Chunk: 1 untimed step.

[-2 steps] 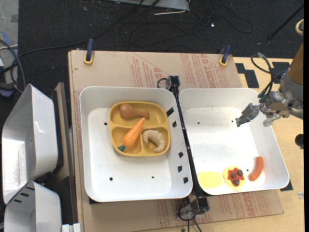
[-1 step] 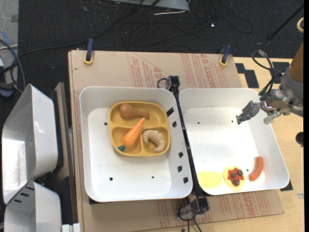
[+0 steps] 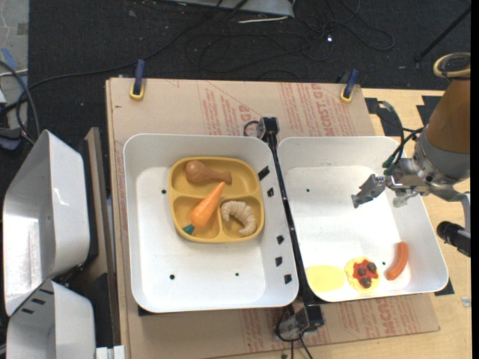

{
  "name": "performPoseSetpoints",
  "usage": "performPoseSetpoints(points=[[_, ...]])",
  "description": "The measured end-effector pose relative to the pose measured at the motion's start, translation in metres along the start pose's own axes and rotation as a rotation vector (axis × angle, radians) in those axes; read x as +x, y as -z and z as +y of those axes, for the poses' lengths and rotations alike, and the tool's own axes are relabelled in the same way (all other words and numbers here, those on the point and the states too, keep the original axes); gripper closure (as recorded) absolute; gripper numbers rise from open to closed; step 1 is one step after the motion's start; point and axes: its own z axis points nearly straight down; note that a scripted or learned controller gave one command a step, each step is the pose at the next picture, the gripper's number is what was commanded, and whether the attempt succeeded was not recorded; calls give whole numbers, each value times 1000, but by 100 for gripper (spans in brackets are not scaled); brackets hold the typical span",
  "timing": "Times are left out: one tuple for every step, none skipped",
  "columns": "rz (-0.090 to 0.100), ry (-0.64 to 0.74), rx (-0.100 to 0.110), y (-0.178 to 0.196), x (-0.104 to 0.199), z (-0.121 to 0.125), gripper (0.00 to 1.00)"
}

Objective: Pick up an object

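Gripper (image 3: 368,191) is hovering over the right bin (image 3: 329,200), whether open or closed being impossible to tell, while the sausage (image 3: 397,261) is lying near the front right corner, so lowering squarely across its width is looking wisest.

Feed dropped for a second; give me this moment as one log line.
gripper: over right bin, nothing held | sausage, yellow disc: near edge | plate: left bin

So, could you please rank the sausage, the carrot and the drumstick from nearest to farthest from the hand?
From the hand:
1. Sausage, right bin, near corner.
2. Carrot, yellow plate, left bin.
3. Drumstick, plate's far compartment.
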Motion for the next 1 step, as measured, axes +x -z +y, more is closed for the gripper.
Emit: performPoseSetpoints(points=[[0, 0, 0, -64, 1, -2, 0]])
